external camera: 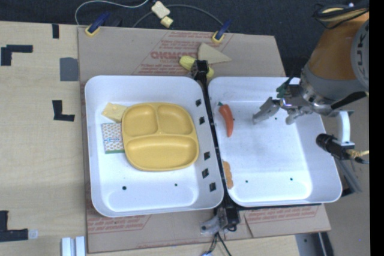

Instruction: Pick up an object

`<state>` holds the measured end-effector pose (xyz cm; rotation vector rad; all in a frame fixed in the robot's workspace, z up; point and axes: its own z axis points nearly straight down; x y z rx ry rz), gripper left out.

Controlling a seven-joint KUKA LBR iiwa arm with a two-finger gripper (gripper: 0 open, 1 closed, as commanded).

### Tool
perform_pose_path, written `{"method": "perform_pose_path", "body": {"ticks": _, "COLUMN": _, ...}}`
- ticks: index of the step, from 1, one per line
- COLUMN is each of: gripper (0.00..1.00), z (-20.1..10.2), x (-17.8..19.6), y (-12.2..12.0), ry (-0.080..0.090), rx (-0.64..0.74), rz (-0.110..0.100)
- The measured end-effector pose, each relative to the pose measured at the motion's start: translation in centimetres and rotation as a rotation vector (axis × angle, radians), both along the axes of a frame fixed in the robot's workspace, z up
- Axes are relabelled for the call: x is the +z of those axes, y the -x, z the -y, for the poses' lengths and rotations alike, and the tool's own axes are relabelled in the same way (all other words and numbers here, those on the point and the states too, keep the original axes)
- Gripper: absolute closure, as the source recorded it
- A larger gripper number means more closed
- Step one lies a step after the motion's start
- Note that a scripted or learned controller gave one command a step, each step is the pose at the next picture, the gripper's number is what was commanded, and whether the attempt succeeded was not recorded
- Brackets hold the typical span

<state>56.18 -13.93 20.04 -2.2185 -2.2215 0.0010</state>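
An orange carrot-like piece (227, 119) lies in the right bin (270, 183) near its left wall. A small brownish piece (227, 174) rests lower down against the same wall. My gripper (277, 112) hovers over the right bin's upper right part, to the right of the carrot, with its two fingers spread open and nothing between them. In the left bin (144, 189) lies a yellow divided plate (160, 135), with a pale yellow wedge (113, 111) and a patterned small card (111, 136) at its left side.
A divider with black clips (207, 129) runs between the bins. Cardboard (174, 51) lies under both bins, with a yellow and tan clamp piece (204, 59) at the back. A cable (129, 6) crosses the dark floor behind.
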Motion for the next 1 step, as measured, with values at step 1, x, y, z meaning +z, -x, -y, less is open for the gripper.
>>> {"method": "perform_pose_path", "body": {"ticks": 1, "gripper": 0.0, "z": -4.45, "x": -5.72, "y": -1.86, "ry": -0.001, "rx": 0.003, "rz": -0.004}}
